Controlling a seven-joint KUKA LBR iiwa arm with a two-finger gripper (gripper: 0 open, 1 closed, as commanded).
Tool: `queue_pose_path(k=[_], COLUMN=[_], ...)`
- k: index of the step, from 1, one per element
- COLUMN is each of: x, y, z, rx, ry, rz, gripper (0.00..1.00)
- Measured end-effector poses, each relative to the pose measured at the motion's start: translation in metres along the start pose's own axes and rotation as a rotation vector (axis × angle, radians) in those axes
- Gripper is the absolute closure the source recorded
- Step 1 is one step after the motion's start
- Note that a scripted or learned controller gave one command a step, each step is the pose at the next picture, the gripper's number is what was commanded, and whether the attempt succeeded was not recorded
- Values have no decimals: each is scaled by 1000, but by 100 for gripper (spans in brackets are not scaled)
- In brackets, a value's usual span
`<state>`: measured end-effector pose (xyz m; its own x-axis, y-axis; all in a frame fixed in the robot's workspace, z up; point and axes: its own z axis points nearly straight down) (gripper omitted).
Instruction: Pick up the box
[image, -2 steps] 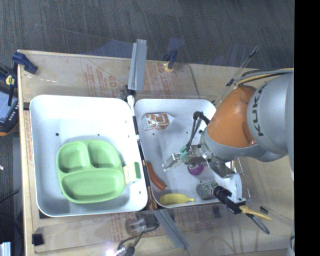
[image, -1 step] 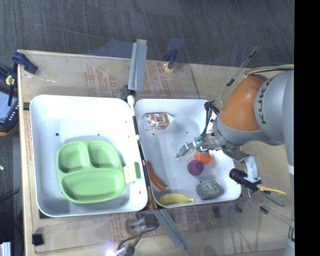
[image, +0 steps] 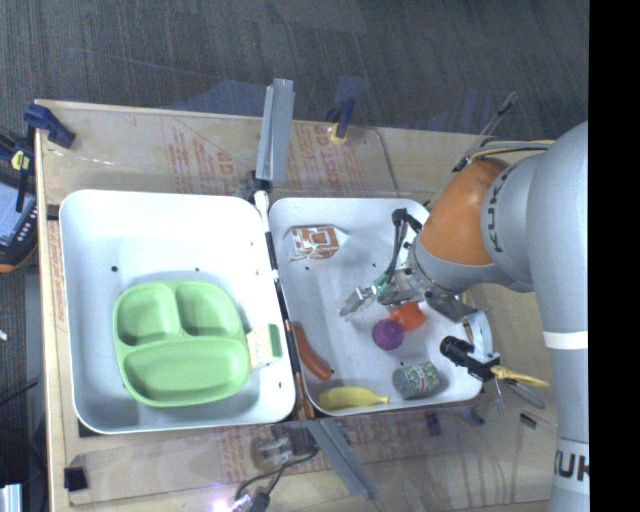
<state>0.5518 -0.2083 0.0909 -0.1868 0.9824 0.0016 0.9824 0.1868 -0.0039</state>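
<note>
The arm (image: 520, 215) comes in from the right and sits over the right bin (image: 330, 395), orange band above the bin's right half. Left bin (image: 90, 230) holds just a green tray (image: 180, 342) with a small pale yellow item (image: 264, 345) at its right edge.

The gripper (image: 362, 298) is low in the middle of the right bin, pointing left. You can see two metal fingers (image: 352, 302) splayed a little apart, nothing between them, so read it as part open and holding nothing.

The box (image: 316, 241) is the small orange-and-white carton at the far left of the right bin, near the wall between the bins. It's apart from the gripper, further back and to the left. Not picked yet.

Other clutter in the right bin, all nearer than the box: banana (image: 352, 398) along the near wall, red sausage-like piece (image: 311, 358) by the left wall, grey-green can (image: 417, 379), purple ball (image: 388, 334), orange lump (image: 408, 318) just beside the ball.

Risks, my read:
- The ball and orange lump are right by the wrist, so a sweep could knock them around.
- The box looks flat and tilted, so the fingers may slide over it or push it into the wall.
- It's close to the corner, so finger clearance against the bin wall is tight.
- If it closes where it is now, you get an empty grasp.
</note>
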Motion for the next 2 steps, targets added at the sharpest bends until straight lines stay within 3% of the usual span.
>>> queue_pose_path(k=[1, 2], x=[7, 7], y=[-42, -42], z=[0, -10], rx=[-1, 0], ry=[1, 1], rz=[36, 33], gripper=[0, 100])
